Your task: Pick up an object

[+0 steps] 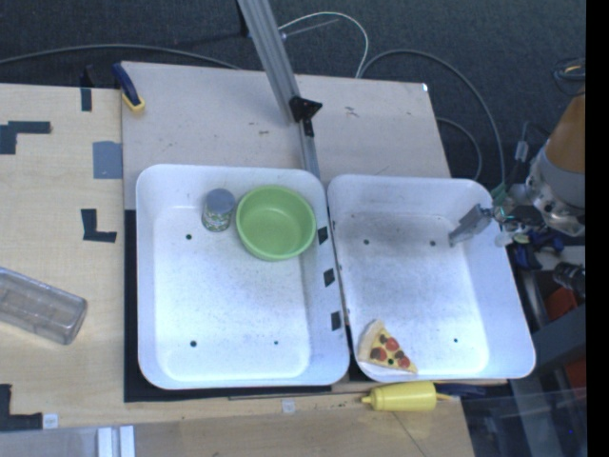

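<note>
Nearest the camera there's a yellow squeeze bottle (400, 397) lying on its side on the bench, just outside the near rim of the right bin (504, 298). Right behind it, inside that bin's near-left corner, sits a toy pizza slice (384, 347), flat on the floor of the bin. Nothing is touching it.

Way over on the left, a clear plastic container (38, 307) lies on the wooden bench top, well apart from both bins.

Going further back, the left bin (152, 284) has its stuff bunched at the far end: a green bowl (276, 222) sitting upright, and a small can (218, 209) with a grey top just to the bowl's left, pretty much touching it.

The gripper (469, 223) is over the far-right part of the right bin, near the right wall, and as far as I can see it's got nothing in it. It's small and a bit blurry, so whether it's spread or closed up I honestly can't tell. It's well apart from the pizza slice and even further from the bowl and the can. The arm (561, 165) comes in behind it from the right.

At the far side, a metal pole (271, 41) slants down toward the gap between the bins, there's a blue and yellow clamp (128, 87) on the far-left corner of the board, and some cables (419, 74) loop over the dark floor.
</note>
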Controlling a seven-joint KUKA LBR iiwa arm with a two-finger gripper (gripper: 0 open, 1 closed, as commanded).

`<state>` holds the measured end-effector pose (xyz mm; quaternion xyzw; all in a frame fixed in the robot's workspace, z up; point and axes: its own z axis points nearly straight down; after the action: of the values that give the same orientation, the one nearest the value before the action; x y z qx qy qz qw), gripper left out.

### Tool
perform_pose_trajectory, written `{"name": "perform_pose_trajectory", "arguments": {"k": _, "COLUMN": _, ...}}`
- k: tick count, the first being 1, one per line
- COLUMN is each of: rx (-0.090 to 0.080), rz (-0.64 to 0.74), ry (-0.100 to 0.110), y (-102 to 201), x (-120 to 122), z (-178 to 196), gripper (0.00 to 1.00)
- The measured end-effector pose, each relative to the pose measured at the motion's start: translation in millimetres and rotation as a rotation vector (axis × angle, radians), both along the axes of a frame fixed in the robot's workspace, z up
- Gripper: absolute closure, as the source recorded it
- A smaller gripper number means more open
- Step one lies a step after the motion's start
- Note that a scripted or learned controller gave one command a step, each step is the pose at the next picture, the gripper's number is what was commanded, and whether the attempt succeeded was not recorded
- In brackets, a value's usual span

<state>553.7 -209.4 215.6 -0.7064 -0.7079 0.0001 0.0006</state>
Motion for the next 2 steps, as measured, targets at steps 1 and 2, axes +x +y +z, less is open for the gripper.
{"name": "perform_pose_trajectory", "arguments": {"k": 1, "rx": 0.000, "rz": 0.000, "ry": 0.000, "y": 0, "x": 0, "z": 0, "gripper": 0.00}}
{"name": "perform_pose_trajectory", "arguments": {"k": 2, "rx": 0.000, "rz": -0.001, "ry": 0.005, "y": 0, "x": -2, "z": -44, "gripper": 0.00}}
